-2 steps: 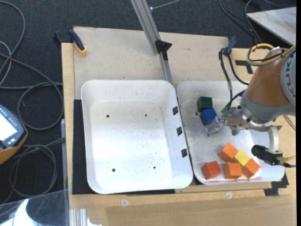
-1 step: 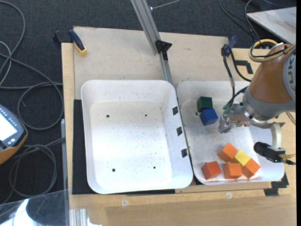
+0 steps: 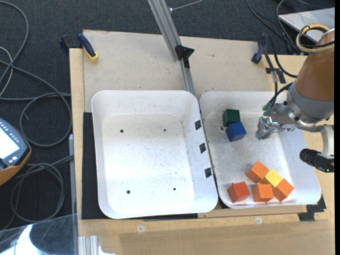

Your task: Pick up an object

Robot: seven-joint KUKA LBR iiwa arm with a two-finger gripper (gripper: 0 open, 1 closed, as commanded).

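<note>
In the right bin (image 3: 297, 198) a dark green cube (image 3: 231, 116) sits at the back with a blue cube (image 3: 235, 131) touching its front side. Near the bin's front lie several orange cubes (image 3: 257, 171) and a yellow cube (image 3: 273, 178), packed together. My gripper (image 3: 264, 129) hangs over the right bin, a little to the right of the blue cube. Nothing shows between its fingers, and they look close together.
The left bin (image 3: 106, 102) lies beside the right one, split from it by a rim with black clips (image 3: 202, 147). A metal pole (image 3: 171, 33) slants across the back. Cables (image 3: 32, 105) lie on the floor at the left.
</note>
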